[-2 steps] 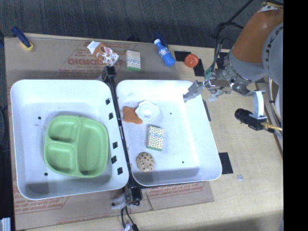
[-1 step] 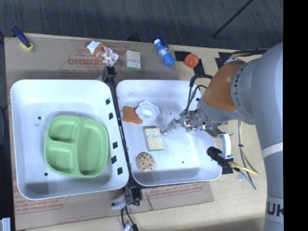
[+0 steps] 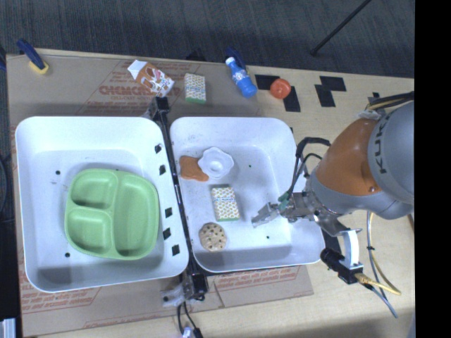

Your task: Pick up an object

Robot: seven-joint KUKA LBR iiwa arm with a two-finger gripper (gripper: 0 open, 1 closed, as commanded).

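Note:
The right bin [image 3: 282,136] holds a white cup-like piece [image 3: 215,163], an orange-brown food piece [image 3: 192,168], a small patterned green-and-white packet [image 3: 225,203] and a round cookie [image 3: 212,236]. My gripper [image 3: 262,217] hangs over the bin's right part, to the right of the packet and apart from it. Nothing shows between its fingers. The grey arm with its orange band [image 3: 349,167] reaches in from the right.
The left bin [image 3: 28,139] holds a green divided tray [image 3: 113,213]. Behind the bins on the bench lie a snack wrapper [image 3: 150,78], a small green box [image 3: 194,88], a blue bottle [image 3: 242,78] and an orange ball [image 3: 280,87].

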